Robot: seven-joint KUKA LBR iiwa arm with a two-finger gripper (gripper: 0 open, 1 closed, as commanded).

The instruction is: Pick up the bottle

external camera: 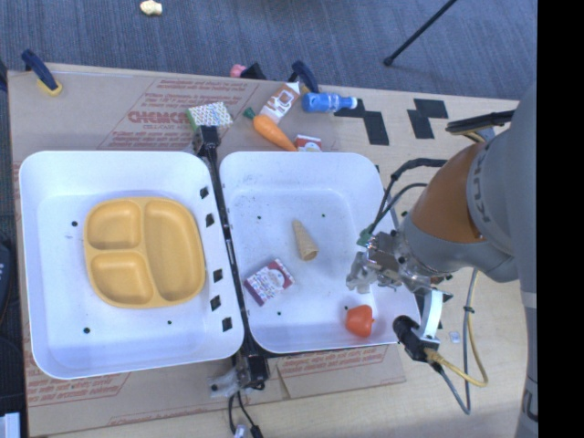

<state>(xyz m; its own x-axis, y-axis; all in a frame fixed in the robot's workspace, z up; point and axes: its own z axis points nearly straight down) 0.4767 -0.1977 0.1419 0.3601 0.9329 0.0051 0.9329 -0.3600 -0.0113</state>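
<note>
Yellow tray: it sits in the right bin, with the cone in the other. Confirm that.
Wrong bin. The camera view shows the yellow tray in the left bin; the cone lies in the other, the right bin.

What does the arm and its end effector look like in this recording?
The arm is grey with an orange band above the wrist. The end effector is a small metallic grey assembly. Black cables loop beside it, and a yellow cable trails below.
</note>
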